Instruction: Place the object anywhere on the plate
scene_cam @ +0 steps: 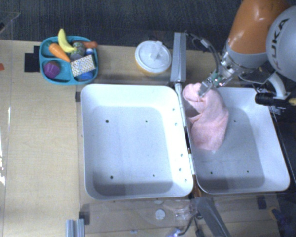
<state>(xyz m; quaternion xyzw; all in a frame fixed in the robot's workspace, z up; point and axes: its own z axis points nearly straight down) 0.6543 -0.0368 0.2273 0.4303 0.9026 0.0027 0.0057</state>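
Pink cloth (208, 122) in right bin (266, 181); tool (205, 89) clamped on it — arm (286, 31) marked "KUKA".

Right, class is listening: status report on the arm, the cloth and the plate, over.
Pincer at top edge of soft pink cloth, grip unclear. Cloth draped in right white bin. Blue sectioned plate far left, already holding toy food.

Grey rounded arm (286, 38) with a broad orange band, dark lettering on the grey shell, a black cable looping behind, a black fitting at the side, slim metal gripper (207, 87) at the tip
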